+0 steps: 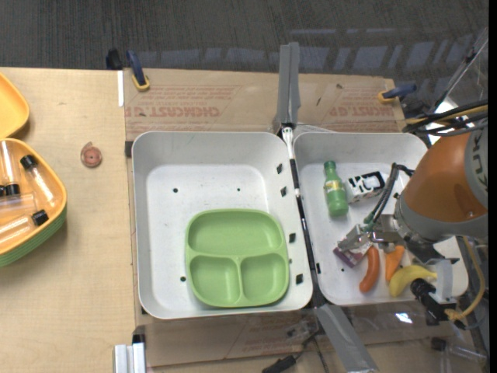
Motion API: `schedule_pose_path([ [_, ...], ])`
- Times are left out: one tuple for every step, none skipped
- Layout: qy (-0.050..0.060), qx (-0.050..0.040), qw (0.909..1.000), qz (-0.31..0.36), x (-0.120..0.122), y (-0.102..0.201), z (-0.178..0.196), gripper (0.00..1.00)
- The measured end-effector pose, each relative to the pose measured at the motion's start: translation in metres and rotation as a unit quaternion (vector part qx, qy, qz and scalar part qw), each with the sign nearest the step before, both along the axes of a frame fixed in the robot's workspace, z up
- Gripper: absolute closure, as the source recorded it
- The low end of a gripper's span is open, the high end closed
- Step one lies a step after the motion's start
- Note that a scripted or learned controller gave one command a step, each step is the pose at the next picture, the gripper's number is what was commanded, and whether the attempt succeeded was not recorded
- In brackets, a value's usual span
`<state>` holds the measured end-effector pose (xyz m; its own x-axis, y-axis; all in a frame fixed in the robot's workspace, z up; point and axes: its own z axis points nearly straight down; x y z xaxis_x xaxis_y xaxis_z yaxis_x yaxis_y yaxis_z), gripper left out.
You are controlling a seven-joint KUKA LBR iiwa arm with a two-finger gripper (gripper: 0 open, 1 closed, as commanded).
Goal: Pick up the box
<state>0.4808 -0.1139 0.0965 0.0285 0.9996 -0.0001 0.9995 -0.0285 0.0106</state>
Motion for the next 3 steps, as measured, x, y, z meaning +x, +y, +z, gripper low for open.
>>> schedule_pose_path([
  [0.000,-0.0012,0.9999,-0.017,0.000,0.020,0.000,0.00],
  [-0.002,-0.0016,0.9996,0.027,0.001,0.017,0.000,0.00],
  [-0.001,-0.0020,0.9998,0.021,0.083,-0.033,0.001,0.00],
])
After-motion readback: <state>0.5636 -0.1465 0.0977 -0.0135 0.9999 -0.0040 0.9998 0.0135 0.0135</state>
